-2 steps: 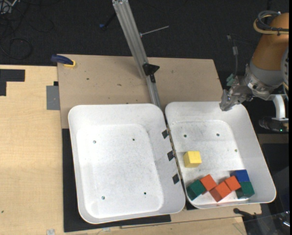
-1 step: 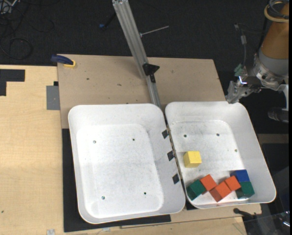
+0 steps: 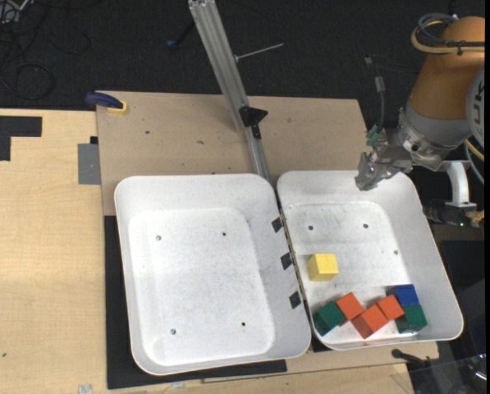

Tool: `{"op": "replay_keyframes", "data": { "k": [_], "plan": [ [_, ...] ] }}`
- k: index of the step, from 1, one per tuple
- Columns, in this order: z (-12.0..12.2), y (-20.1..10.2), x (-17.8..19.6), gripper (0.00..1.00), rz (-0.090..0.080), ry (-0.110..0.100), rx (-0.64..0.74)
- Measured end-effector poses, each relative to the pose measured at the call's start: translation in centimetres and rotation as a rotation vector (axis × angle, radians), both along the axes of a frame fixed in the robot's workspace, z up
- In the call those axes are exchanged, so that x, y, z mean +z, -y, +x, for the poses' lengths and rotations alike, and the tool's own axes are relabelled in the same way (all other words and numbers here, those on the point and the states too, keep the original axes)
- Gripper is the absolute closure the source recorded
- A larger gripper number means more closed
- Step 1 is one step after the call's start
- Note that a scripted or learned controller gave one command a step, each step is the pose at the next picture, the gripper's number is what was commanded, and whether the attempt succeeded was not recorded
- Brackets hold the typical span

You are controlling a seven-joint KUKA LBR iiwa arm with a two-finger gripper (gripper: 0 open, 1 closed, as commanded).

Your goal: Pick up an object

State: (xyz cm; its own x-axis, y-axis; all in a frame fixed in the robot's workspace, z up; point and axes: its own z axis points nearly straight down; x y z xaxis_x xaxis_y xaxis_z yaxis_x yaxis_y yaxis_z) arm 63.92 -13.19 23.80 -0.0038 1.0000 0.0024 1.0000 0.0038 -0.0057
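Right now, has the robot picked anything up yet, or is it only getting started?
Only starting. Nothing looks done: the yellow block and the coloured blocks all lie in the right bin. The gripper hangs over that bin's far edge, apart from them. Reaching, grasping and lifting remain.

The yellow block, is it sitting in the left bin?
No, the yellow block lies in the right bin, close to the divider between the two bins.

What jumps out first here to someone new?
The cluster of coloured blocks in the near corner of the right bin, with a yellow block lying apart from them. Then the gripper poised over that bin's far edge, away from every block.
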Motion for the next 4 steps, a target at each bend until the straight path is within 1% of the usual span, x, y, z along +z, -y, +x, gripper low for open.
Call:
{"op": "replay_keyframes", "data": {
  "k": [1,2,3,4],
  "plan": [
    [-2.3,-5.2,0.7,1.00,0.000,0.001,0.000],
    [-4.3,-9.6,1.3,1.00,0.000,0.001,-0.001],
    [-6.5,-14.5,-0.4,1.00,0.000,-0.002,0.000],
    [-9.3,-18.4,-1.1,1.00,-0.001,-0.001,-0.001]
  ]
}}
